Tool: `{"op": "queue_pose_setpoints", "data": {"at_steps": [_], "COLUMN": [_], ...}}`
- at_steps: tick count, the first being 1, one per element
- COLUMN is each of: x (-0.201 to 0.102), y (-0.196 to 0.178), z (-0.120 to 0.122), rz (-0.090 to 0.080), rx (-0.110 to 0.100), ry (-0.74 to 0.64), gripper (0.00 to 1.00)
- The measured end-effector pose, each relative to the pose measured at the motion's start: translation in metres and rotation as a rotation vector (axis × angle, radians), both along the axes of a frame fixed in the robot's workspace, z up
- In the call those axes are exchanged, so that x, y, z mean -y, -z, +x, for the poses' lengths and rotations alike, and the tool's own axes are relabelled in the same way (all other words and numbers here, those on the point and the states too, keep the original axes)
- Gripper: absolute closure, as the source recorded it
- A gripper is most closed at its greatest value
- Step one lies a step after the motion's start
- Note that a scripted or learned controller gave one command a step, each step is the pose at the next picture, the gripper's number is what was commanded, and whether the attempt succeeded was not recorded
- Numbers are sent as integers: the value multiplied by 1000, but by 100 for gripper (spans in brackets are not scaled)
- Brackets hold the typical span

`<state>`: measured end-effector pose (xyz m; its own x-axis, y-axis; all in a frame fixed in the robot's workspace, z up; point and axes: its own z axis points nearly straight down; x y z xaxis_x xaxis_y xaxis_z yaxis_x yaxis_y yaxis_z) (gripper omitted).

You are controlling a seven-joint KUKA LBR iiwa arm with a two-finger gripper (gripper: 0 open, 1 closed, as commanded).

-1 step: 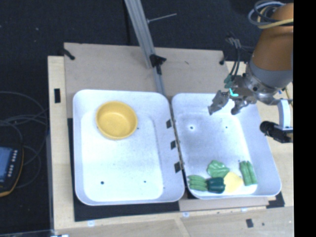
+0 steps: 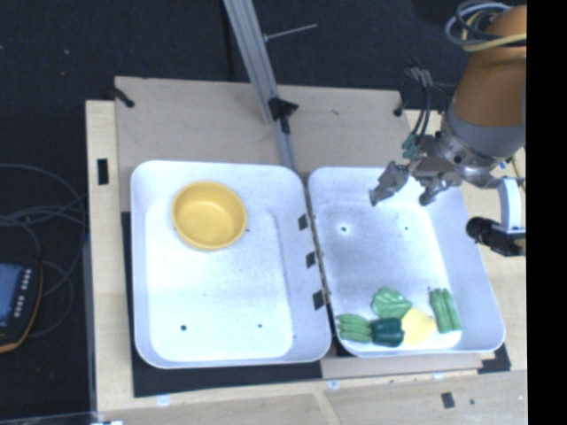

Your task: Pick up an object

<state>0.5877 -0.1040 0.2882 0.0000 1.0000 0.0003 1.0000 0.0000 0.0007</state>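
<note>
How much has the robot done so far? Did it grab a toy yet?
Not yet. The end effector hangs open with nothing between its fingers, above the far end of the right bin. The toys lie at the near end. Left: reach them, grip one, lift.

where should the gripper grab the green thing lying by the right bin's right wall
Across the middle of the long green piece, straight from above. It is narrow, lies flat and sits slightly apart from the yellow piece, so the open gripper can likely straddle its short width.

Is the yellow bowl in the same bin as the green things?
No, the yellow bowl sits in the left bin; the green things lie in the right bin.
</note>
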Motion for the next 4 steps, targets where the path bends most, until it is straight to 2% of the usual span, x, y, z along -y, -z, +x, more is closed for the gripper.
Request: {"op": "queue_pose_setpoints", "data": {"at_steps": [1, 2, 3, 4], "x": [-1, -6, 2, 3], "y": [42, 103, 149, 136], "z": [0, -3, -1, 0], "rz": [0, 0, 0, 0], "rx": [-4, -5, -4, 1], "ry": [1, 0, 1, 2], "gripper": [0, 0, 0, 100]}}
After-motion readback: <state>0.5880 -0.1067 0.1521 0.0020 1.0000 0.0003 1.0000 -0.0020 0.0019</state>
